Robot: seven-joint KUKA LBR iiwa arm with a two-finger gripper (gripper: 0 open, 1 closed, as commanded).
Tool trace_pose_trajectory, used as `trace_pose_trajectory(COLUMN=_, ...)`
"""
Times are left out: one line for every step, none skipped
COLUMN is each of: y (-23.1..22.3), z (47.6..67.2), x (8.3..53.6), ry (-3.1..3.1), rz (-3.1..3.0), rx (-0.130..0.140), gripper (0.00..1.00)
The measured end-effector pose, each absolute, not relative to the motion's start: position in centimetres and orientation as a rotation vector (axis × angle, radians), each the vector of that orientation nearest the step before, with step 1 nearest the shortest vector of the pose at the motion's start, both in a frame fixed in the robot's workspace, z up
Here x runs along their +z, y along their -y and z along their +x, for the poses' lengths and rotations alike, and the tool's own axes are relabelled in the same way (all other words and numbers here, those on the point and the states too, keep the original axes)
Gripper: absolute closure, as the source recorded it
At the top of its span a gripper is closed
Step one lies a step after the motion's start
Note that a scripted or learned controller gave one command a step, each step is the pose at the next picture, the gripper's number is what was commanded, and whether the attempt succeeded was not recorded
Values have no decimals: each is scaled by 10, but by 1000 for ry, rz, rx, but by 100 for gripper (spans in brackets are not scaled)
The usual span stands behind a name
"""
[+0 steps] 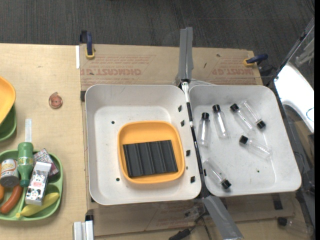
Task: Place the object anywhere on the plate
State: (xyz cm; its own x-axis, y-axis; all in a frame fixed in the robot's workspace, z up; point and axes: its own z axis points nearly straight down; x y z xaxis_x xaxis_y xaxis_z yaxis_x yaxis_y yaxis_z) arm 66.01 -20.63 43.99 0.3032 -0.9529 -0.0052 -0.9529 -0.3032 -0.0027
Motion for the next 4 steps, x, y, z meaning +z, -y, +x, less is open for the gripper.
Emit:
trace_pose_trajectory(y=210, z=597, x=435, ry=-1558, rz=-2724, rx=5, gripper=0)
trace_pose_trajectory(y=207, z=534, x=440, ry=-1254, rz=-2876, rx=4, gripper=0)
trace_pose_trajectory(y=216, z=489, x=404, ry=-990, rz=-2977, rx=3, gripper=0)
trace_pose_trajectory(y=215, z=491, x=412, ry=-984, rz=-2972, rx=3, gripper=100)
